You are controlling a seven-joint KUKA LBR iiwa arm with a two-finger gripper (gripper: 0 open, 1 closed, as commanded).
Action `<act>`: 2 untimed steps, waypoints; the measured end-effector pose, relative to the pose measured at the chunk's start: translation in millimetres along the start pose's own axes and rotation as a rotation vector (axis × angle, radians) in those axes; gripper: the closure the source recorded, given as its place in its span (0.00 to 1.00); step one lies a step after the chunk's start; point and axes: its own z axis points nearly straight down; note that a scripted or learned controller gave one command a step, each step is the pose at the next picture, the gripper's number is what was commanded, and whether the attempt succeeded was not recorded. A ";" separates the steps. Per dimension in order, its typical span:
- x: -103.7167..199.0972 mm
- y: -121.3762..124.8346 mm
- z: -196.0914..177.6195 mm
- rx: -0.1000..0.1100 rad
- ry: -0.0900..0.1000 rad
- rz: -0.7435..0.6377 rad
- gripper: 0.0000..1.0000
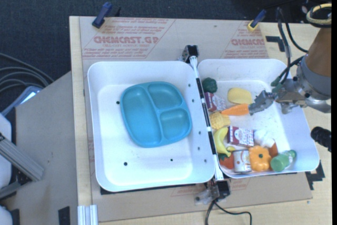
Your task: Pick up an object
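we can't tell if our gripper (259,103) is open; the crowded toy carrot (235,110) could slip away.

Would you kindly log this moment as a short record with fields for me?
left bin: holds a blue divided plate
right bin: toy food heaped along its left and near sides
items there: carrot, banana, small pumpkin, can
end effector: low over the right bin, beside the carrot
held: nothing visibly

Toy food (239,137) crowding right bin (301,129)
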 end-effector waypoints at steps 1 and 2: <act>-47.3 29.6 155.3 0.000 0.000 0.002 0.00; -39.6 126.6 165.8 -0.003 -0.002 -0.001 0.00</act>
